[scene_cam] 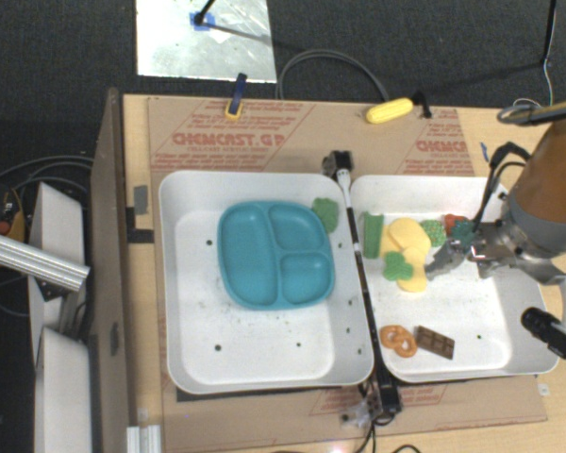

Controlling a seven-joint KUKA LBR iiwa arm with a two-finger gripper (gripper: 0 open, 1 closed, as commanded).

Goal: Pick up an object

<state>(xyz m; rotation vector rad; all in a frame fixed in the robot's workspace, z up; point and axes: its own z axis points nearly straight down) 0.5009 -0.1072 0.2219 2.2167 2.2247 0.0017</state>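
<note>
Tool low in right bin, beside yellow toy; finger state unclear.

Reaching step, by the look; next: settling over the toy, closing, lifting straight up.

A blue divided plate is lying in the left bin. The gripper is hovering beside yellow and green toy food in the right bin.

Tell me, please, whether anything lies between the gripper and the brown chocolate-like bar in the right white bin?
Nothing visible does. The gripper sits by the yellow and green toy foods, and the brown chocolate-like bar lies nearer the camera on bare bin floor, with the brown pretzel beside it, off the direct line.
</note>
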